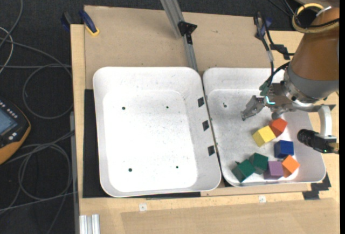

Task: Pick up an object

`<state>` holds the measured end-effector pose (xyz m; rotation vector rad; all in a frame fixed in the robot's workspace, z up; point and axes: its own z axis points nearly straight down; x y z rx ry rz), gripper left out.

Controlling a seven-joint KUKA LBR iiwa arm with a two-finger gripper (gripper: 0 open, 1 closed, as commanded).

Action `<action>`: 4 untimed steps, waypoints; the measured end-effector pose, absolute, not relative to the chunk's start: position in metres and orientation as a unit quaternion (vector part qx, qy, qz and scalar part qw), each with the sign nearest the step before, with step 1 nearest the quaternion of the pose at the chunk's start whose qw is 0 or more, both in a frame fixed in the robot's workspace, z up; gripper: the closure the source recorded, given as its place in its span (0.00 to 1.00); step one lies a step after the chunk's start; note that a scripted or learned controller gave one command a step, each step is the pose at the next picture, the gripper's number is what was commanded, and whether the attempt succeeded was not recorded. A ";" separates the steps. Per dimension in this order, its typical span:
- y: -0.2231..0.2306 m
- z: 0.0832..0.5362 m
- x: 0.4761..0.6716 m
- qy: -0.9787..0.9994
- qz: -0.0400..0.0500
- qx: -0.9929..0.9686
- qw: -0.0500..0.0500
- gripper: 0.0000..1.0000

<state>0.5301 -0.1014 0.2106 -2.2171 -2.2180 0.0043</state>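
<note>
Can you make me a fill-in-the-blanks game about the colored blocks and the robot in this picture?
1. All the blocks lie in the ____ bin.
2. The block right beside the red block is colored ____.
3. The gripper hangs over the right bin, to the ____ of the yellow block in the picture.
4. The purple block sits between a green block and the ____ block.

Missing words: right; yellow; upper left; orange

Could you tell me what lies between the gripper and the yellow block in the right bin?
In the camera view, only bare white floor of the right bin separates the gripper from the yellow block; nothing sits on that stretch.
</note>
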 end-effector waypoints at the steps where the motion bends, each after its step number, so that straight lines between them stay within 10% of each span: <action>1: -0.102 0.213 0.531 -0.707 0.000 -0.707 0.000 0.00; 4: -0.096 0.102 0.528 -0.708 -0.003 -0.706 -0.002 0.00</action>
